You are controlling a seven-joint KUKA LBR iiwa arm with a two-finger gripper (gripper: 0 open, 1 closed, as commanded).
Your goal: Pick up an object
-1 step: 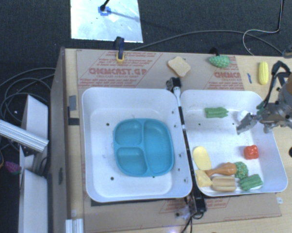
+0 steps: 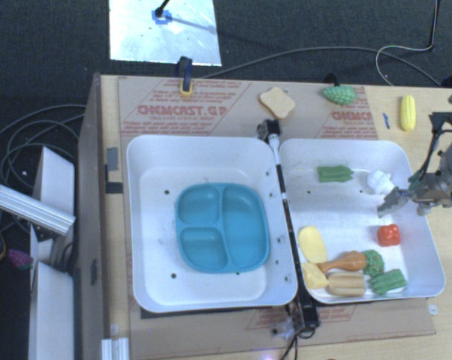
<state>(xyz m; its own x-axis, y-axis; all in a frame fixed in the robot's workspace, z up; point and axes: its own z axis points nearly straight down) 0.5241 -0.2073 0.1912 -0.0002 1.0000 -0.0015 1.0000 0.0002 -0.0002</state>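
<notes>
The right bin [image 2: 417, 163] holds several toy foods. A green piece [image 2: 335, 173] and a white piece [image 2: 378, 180] lie near its back. A red pepper [image 2: 389, 235] sits toward the right wall. Along the front lie a yellow piece [image 2: 311, 244], a brown drumstick [image 2: 345, 262], a bun [image 2: 346, 283], broccoli [image 2: 374, 261] and another green piece [image 2: 389, 280]. My gripper [image 2: 406, 203] reaches in from the right, above the bin floor between the white piece and the red pepper. Its fingers [image 2: 389, 200] are spread open with nothing between them.
The left bin [image 2: 147, 201] holds a blue divided plate [image 2: 222, 227]. On the cardboard behind the bins lie a bread slice [image 2: 277, 102], a green toy [image 2: 340, 94] and a yellow corn cob [image 2: 408, 112]. A clamp [image 2: 185, 77] stands at the back edge.
</notes>
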